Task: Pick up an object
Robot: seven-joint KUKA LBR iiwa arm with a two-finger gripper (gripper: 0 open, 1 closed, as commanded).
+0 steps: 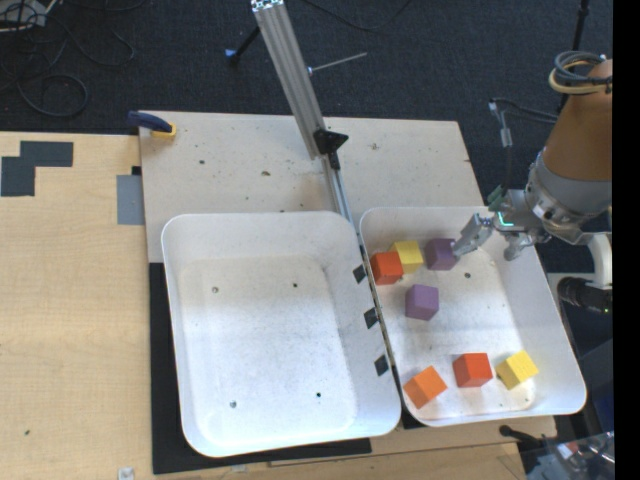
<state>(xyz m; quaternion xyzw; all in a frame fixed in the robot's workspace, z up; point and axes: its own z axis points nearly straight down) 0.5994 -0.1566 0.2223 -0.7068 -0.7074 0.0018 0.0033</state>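
Nearest the camera, an orange foam cube [426,385] lies in the right-hand white bin [560,318]. Farther back, the claw [492,236] spreads wide beside a purple foam cube [439,254]; it should centre over that cube before closing.

Arm [585,158] cut off at right edge; pincer [492,236] tips blurred.

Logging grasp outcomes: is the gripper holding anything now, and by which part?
Nothing is visibly held. The gripper is at the upper edge of the right bin, beside a purple cube that rests on the bin floor.
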